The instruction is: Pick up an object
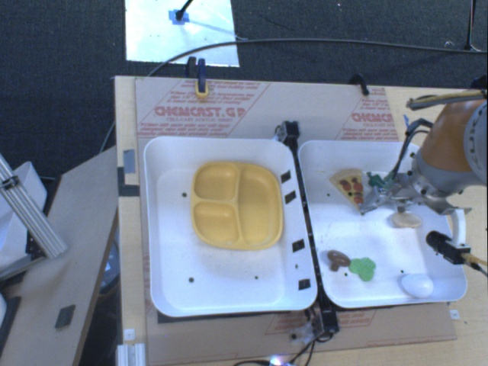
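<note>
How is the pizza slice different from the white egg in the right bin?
The pizza slice is a flat orange wedge with red spots; the egg is plain white and rounded. The slice lies at the bin's far side beside the pincer; the egg sits at the near edge. Both rest in the right bin.

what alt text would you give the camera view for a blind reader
The robot's gripper hangs low in the right bin, beside a pizza slice toy; a green toy and white egg lie nearer. The left bin holds a yellow divided plate.
</note>
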You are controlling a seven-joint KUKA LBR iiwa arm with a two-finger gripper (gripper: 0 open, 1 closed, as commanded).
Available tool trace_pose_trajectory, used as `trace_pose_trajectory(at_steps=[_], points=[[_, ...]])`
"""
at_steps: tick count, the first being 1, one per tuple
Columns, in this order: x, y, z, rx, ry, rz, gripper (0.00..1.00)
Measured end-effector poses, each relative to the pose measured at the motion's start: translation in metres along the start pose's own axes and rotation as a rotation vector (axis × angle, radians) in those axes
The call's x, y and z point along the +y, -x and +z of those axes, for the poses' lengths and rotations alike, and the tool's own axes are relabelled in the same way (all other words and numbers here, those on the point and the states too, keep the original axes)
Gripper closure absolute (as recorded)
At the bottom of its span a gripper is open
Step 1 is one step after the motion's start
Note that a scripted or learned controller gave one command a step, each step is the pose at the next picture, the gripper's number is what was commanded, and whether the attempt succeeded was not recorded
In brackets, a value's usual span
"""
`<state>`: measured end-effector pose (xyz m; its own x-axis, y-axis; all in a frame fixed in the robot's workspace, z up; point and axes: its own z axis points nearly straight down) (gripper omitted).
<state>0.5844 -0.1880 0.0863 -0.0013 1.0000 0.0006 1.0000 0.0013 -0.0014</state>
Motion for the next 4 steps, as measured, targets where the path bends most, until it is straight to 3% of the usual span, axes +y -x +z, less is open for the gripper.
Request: trace_pose_trajectory(at_steps=[1, 2, 4], points=[[0.001, 0.0, 0.001, -0.001, 0.002, 0.001, 0.0], [0.001, 0.0, -0.01, -0.001, 0.003, 0.001, 1.0], [-0.002, -0.005, -0.127, -0.003, 0.009, -0.004, 1.0]])
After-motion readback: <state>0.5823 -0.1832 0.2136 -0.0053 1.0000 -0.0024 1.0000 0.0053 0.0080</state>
